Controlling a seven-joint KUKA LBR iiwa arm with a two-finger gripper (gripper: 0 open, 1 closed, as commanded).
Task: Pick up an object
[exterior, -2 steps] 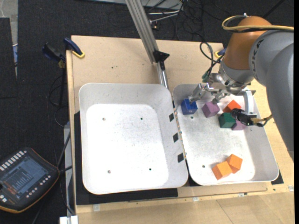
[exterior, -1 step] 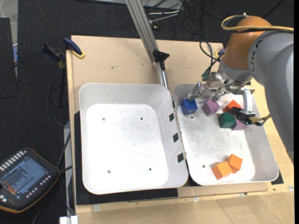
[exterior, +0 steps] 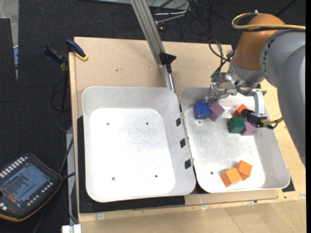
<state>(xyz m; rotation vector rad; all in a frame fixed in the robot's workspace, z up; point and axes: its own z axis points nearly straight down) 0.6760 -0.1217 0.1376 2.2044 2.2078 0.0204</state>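
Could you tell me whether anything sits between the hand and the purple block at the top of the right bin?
Nothing visible does. The hand hangs right at the purple block, near the right bin's back wall. The blue block lies against the purple one's left side, so it crowds the grasp rather than blocking the way down.

No readable text anywhere; the handheld controller's screen (exterior: pixel 22 182) at lower left shows lines too small to make out.
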